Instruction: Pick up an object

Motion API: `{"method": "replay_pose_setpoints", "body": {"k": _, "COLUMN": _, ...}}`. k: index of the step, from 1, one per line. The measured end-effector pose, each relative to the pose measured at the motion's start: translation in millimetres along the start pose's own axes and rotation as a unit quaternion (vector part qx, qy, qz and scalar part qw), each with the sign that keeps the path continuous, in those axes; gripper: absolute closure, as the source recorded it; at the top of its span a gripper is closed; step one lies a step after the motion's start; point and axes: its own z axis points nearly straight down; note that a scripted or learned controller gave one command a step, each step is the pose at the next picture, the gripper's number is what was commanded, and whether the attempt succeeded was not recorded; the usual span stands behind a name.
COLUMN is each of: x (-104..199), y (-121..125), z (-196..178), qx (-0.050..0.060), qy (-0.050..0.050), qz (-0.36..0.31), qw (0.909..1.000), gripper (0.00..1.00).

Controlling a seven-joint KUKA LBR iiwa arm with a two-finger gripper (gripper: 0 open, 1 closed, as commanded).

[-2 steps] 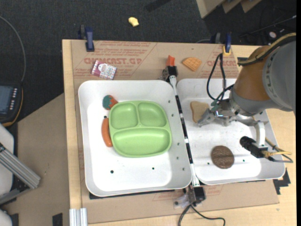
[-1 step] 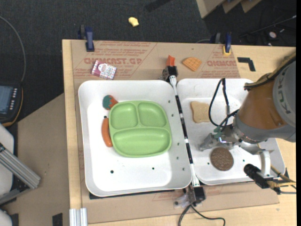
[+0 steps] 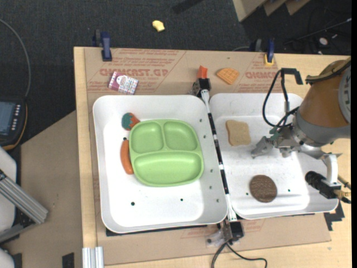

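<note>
While the two-finger metal gripper [image 3: 261,148] hangs with fingers spread, grasping nothing, the tan bread slice [image 3: 238,132] and round brown patty [image 3: 263,187] lie right of centre.

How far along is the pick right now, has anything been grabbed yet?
Nothing looks picked yet. The bread slice and the brown round patty both lie flat on the right bin floor. In hand: the end effector sits low in that bin between them, right of the bread, with nothing visibly in it. Left: close on one item and lift it clear.
</note>
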Motion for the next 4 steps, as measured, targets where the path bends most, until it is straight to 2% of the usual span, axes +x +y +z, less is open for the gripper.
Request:
{"method": "replay_pose_setpoints", "body": {"k": 1, "x": 23.4, "y": -45.1, "z": 32.5, "qx": 0.002, "qy": 0.001, "qz": 0.001, "qw": 1.0, "gripper": 0.0}}
{"method": "replay_pose_setpoints", "body": {"k": 2, "x": 34.0, "y": -56.7, "z": 31.9, "qx": 0.002, "qy": 0.001, "qz": 0.001, "qw": 1.0, "gripper": 0.0}}
{"method": "replay_pose_setpoints", "body": {"k": 3, "x": 5.7, "y": -56.9, "z": 32.1, "qx": 0.0, "qy": 0.0, "qz": 0.001, "qw": 1.0, "gripper": 0.0}}
{"method": "replay_pose_setpoints", "body": {"k": 4, "x": 49.7, "y": -56.6, "z": 31.9, "qx": 0.002, "qy": 0.002, "qz": -0.001, "qw": 1.0, "gripper": 0.0}}
